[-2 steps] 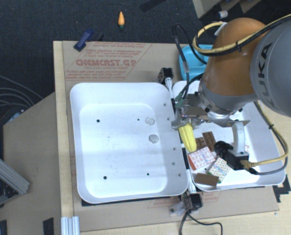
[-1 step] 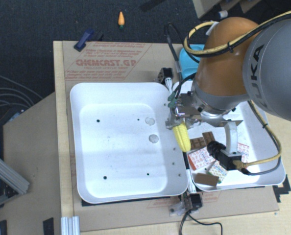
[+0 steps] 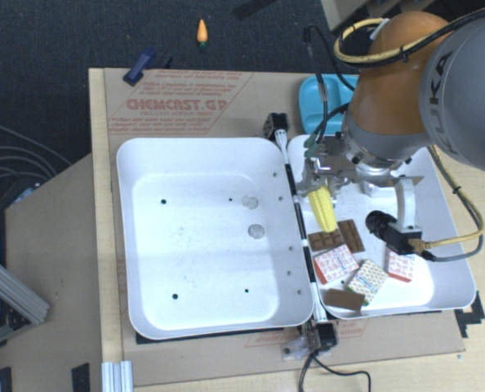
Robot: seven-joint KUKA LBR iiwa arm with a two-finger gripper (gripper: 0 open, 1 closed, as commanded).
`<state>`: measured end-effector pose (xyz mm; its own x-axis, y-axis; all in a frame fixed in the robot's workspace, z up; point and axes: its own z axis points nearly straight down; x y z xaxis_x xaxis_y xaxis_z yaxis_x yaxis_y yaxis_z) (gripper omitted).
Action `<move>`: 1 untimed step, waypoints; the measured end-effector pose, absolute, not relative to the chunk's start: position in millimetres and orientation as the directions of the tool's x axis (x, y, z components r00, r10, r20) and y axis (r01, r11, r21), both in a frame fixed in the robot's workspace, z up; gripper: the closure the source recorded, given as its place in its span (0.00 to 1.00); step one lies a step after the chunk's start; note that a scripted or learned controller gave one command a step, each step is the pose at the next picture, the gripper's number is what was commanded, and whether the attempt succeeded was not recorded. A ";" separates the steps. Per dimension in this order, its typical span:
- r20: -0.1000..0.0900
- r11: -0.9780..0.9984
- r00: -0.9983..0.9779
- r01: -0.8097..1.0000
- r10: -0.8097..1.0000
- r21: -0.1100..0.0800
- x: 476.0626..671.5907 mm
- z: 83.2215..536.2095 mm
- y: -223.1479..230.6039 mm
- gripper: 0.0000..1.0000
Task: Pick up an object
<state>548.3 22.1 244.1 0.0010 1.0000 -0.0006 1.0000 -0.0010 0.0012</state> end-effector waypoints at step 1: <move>0.000 0.001 -0.001 1.000 1.000 -0.004 513.5 183.9 94.9 1.00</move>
<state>513.5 94.9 183.9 -0.0012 1.0000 0.0004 1.0000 0.0012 -0.0039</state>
